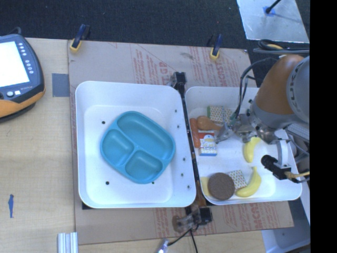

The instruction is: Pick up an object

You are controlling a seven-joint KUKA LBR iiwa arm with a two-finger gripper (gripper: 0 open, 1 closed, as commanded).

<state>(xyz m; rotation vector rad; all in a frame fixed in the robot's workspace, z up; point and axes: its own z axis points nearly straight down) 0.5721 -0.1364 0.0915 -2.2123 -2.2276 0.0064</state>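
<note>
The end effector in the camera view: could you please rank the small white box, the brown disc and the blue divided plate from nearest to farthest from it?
From the end effector in the right bin:
1. Small white box, just left of it and slightly lower in the view.
2. Brown disc, at that bin's near edge.
3. Blue divided plate, in the left bin.
</note>
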